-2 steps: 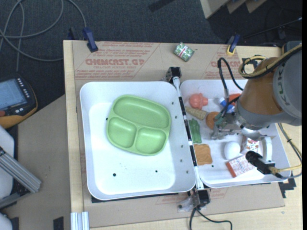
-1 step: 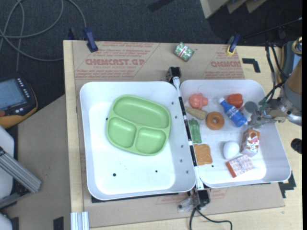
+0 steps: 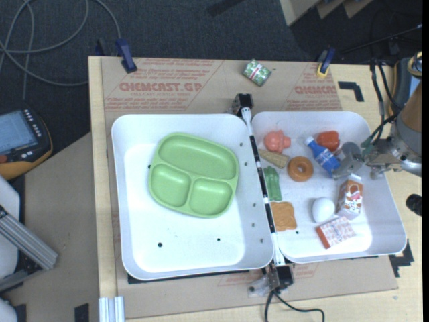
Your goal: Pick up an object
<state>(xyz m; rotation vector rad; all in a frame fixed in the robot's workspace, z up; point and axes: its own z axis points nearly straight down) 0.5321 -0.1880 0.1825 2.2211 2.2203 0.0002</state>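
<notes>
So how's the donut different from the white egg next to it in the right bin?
The donut is brown and ring-shaped with a hole through its middle; the egg is white, smooth and solid. The donut lies nearer the bin's middle, the egg nearer its front edge. Both are small, rounded and rest in the right bin.

divided plate: light green | bins: white | doughnut: brown | bottle: blue, white-labelled | egg: white | carton: red-and-white checked

Small toy foods are lying scattered in the right bin: doughnut, white egg, blue bottle, toast, milk carton.
</notes>
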